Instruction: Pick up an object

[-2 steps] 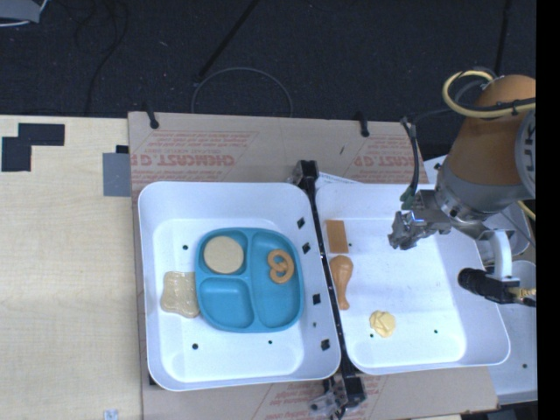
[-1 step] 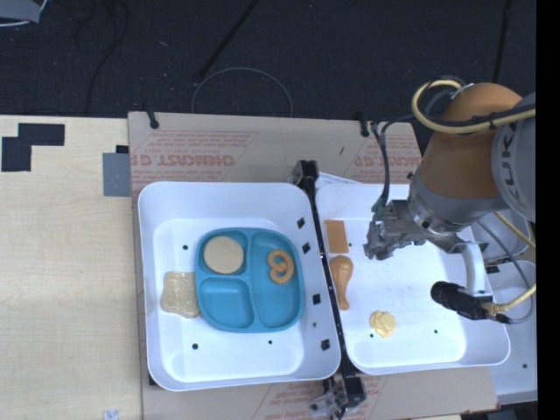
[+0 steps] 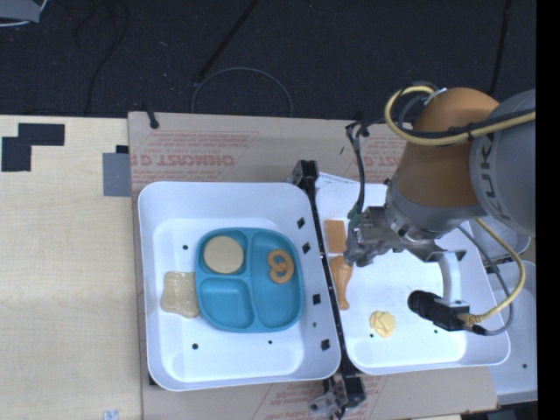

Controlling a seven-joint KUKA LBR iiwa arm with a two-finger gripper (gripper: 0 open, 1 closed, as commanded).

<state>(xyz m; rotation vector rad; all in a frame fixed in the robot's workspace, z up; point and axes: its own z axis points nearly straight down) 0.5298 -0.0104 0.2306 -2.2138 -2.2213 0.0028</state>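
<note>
Two bins sit side by side on the desk (image 3: 61, 269). In the left bin (image 3: 166, 208) a divided tray (image 3: 241, 309) holds a round cracker (image 3: 222, 254) and a pretzel (image 3: 280, 267); a flat piece (image 3: 179, 294) lies just left of the tray. In the right bin (image 3: 420, 348), the pincer (image 3: 354, 254) hangs near the left wall, a small lump (image 3: 381, 323) nearer the front.

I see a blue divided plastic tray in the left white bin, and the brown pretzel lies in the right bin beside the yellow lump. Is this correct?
Not quite. In the camera view the brown pretzel lies in the blue divided plastic tray, in the left white bin. The yellow lump is in the right bin.
</note>
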